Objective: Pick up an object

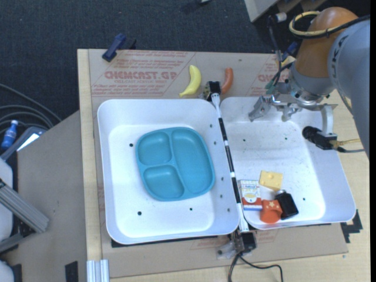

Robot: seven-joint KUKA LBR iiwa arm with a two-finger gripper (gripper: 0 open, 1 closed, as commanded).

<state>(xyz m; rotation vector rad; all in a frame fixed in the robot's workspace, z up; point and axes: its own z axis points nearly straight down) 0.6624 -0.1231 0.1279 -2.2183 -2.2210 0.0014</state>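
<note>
My hand [271, 107] hangs spread and unloaded over the right bin [329, 175]; cheese [271, 180], carton [250, 194] and black block [286, 204] lie near its front rim.

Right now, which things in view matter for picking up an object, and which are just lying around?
For the job: gripper; right bin with yellow block, small carton, orange toy, black block.

Lying about: blue divided plate in left bin, toy banana, orange sausage-like toy.
</note>
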